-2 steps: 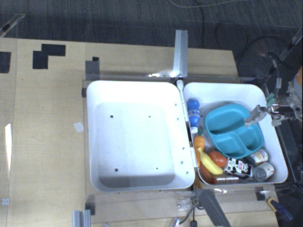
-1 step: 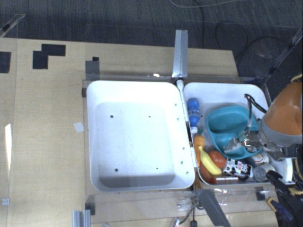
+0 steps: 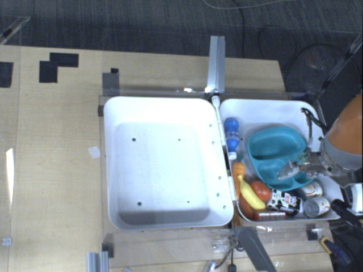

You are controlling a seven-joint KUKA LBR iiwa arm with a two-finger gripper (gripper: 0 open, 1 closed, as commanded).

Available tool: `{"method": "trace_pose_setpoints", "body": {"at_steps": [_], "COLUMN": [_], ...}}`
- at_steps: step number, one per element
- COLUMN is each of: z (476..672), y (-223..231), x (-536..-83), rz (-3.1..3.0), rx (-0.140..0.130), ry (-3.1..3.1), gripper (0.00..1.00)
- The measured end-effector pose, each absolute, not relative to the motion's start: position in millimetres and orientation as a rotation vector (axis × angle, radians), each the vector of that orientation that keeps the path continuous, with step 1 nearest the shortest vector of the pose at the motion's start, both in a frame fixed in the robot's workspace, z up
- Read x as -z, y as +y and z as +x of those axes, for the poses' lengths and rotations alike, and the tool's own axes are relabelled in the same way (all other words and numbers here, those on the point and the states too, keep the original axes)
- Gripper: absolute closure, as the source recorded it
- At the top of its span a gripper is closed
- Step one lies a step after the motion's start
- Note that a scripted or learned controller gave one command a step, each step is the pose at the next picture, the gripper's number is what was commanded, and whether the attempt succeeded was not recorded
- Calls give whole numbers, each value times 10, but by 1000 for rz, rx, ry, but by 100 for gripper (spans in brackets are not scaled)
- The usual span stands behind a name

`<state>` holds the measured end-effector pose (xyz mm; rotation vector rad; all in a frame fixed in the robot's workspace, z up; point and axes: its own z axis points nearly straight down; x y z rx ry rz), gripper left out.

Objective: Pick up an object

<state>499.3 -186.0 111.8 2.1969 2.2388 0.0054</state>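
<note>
Reaching over the right bin (image 3: pixel 266 102), the gripper (image 3: pixel 295 169) sat at the teal bowl (image 3: pixel 275 152), near its four o'clock rim; I could not tell its state. Judged mid-approach, the next move called for a firm closing. The banana (image 3: pixel 248 194) lay at the bowl's seven o'clock. Clutter beneath the wrist stayed hard to read.

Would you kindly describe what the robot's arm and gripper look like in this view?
The arm enters from the right as a rounded orange band above a grey wrist section. A dark cable loops beside it. The gripper is a small silvery metal assembly with thin parts.
</note>
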Motion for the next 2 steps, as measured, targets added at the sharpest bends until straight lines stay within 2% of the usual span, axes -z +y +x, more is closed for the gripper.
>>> {"method": "trace_pose_setpoints", "body": {"at_steps": [1, 2], "z": [5009, 4879], "y": [-1831, -2041], "x": [-1216, -2280], "rz": [2191, 2300], "rx": [-10, -2], "ry": [2247, 2141], "gripper": [100, 100]}}
